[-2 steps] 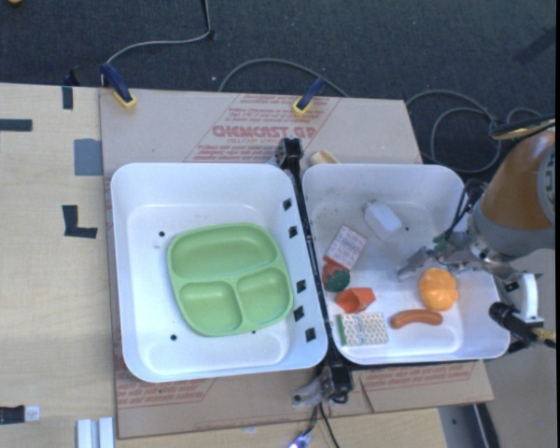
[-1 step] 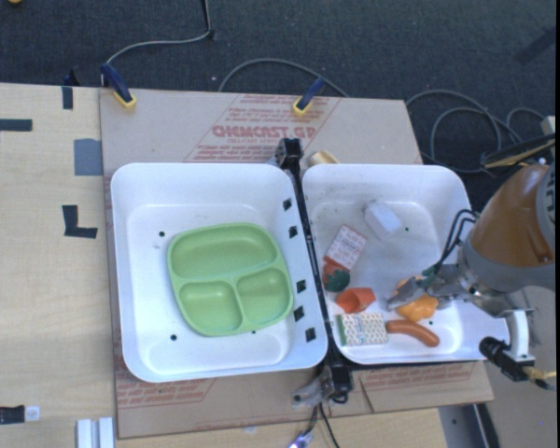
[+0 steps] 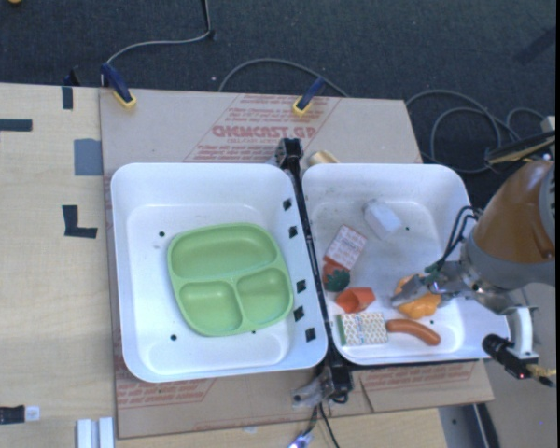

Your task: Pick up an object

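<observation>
Low in the right bin point(image 3: 448, 189), metal fingers point(image 3: 409, 289) touch a glossy orange lump point(image 3: 422, 304); grip unclear.

Pale green plate point(image 3: 229, 279) glowing in the white left bin point(image 3: 135, 203), and over in the white right bin point(image 3: 448, 187), an orange piece point(image 3: 422, 304) just beside the gripper point(image 3: 409, 291), a red-orange sausage point(image 3: 413, 331) below it, a red-checked packet point(image 3: 344, 246) farther left.
</observation>
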Controlling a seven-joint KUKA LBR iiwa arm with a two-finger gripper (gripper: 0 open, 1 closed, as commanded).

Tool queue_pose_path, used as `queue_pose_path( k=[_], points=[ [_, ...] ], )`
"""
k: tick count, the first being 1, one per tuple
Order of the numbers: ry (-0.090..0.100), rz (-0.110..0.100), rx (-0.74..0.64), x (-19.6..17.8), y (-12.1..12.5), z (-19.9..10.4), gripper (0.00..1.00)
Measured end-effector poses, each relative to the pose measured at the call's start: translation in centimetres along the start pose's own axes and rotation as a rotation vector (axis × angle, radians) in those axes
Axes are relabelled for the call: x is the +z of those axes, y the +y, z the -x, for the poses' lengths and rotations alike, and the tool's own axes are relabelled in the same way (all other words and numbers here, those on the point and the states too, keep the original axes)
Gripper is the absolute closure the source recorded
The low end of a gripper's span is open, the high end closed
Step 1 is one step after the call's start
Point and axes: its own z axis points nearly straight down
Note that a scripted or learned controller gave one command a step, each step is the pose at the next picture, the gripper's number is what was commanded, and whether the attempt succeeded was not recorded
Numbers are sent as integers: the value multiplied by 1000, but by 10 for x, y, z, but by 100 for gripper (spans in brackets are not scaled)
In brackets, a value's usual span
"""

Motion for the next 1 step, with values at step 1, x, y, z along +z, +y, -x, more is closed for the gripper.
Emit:
queue_pose_path(
  k=[1],
  points=[
    [4, -5, -4, -88, 34, -113, 100]
  ],
)
